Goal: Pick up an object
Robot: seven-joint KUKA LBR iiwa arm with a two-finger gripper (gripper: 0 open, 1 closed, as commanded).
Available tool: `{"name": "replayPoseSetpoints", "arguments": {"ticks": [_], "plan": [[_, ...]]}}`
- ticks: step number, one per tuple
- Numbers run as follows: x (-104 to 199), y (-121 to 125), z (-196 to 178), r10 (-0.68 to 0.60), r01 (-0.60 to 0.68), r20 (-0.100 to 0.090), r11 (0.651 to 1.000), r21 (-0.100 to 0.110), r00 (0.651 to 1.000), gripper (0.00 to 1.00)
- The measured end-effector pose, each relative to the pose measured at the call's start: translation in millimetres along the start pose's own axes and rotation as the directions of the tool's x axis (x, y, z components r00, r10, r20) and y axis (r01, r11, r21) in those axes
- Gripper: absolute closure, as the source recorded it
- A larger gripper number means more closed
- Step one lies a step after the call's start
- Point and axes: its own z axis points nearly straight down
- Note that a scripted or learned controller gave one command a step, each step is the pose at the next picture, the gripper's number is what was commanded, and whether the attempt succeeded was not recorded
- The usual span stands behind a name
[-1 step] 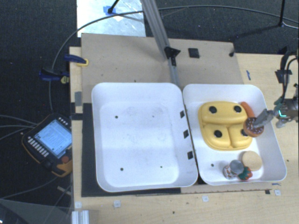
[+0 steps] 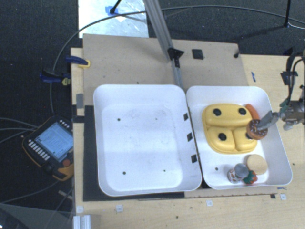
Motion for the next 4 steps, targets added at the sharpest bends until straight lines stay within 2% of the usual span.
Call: {"name": "replayPoseSetpoints", "arguments": {"ticks": [2, 3, 4], "plan": [[3, -8, 121, 0.003, -0.003, -0.002, 1.0, 0.004, 1.0, 0.0], [-6, -15, 173, -0.003, 0.004, -0.01, 1.0, 0.017, 1.0, 0.0], [-4, -14, 165, -0.001, 0.001, -0.008, 1.0, 0.012, 1.0, 1.0]]}}
